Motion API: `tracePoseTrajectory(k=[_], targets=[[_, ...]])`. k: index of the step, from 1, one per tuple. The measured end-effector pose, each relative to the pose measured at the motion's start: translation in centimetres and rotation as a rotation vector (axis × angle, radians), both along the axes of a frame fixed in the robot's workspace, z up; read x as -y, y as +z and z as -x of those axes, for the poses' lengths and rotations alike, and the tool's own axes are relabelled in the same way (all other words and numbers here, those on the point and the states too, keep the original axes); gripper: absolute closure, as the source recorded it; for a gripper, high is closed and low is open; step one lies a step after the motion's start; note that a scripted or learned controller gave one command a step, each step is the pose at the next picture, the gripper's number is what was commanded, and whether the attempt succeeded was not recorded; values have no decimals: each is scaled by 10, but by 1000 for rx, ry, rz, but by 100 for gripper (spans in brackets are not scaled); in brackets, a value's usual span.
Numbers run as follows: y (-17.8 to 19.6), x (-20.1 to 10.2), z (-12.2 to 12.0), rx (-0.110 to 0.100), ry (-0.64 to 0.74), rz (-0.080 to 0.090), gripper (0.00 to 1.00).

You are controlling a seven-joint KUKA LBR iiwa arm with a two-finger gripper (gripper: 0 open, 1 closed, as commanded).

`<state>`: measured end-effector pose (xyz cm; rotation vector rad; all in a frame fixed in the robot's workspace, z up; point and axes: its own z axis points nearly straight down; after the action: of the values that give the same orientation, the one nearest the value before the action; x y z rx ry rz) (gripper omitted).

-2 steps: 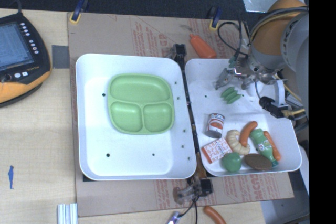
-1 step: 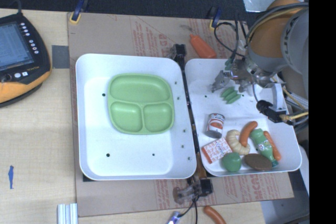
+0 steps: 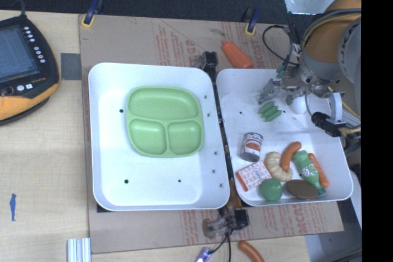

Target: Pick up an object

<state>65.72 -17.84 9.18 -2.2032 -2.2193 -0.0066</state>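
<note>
My gripper (image 3: 277,94) hangs over the far part of the right bin (image 3: 236,86), its grey fingers spread open with nothing between them. Just below and slightly left of the fingertips lies a green pea pod (image 3: 269,110) on the bin floor. Nearer the front are a small can (image 3: 252,145), a red-and-white packet (image 3: 252,175), a tan ring (image 3: 274,164), an orange sausage (image 3: 291,151), a green bottle (image 3: 304,165), a green ball (image 3: 270,190) and a brown oval piece (image 3: 299,189).
The left bin (image 3: 104,150) holds a green divided plate (image 3: 164,119). An orange carrot (image 3: 236,55) lies on the cardboard behind the bins. Another orange piece (image 3: 252,250) lies at the front. A control pendant (image 3: 21,67) sits at the far left. Clamps (image 3: 210,61) join the bins.
</note>
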Motion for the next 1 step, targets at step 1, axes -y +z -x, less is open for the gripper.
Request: tracePoseTrajectory(k=[1], targets=[[0, -25, 15, 2, -1, 14, 0]])
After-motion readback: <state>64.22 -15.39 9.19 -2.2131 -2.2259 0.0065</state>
